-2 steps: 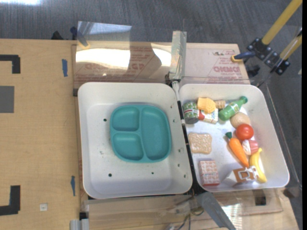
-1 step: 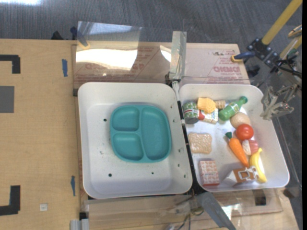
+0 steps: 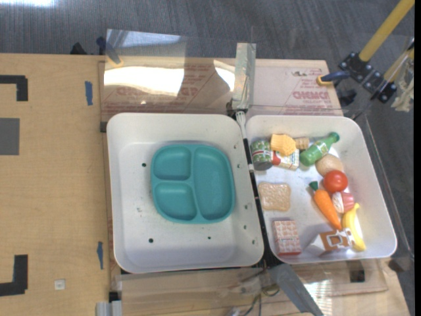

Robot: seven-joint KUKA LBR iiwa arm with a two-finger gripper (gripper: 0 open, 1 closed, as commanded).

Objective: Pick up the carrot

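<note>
In the right bin [image 3: 375, 176], at 3 o'clock: carrot [image 3: 325, 206], prob. light, stiff, slick plastic.
I'd pinch mid-body, across its width; tomato [image 3: 335, 180] touches at 1 o'clock. My jaws: can't tell.

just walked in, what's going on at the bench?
Nothing is being handled at this moment. The carrot lies in the right bin among other toy food: a tomato just above it, a banana to its right, a green bottle, a cracker and a small can. The left bin holds a teal divided plate. The carrot has not been picked up yet.
</note>
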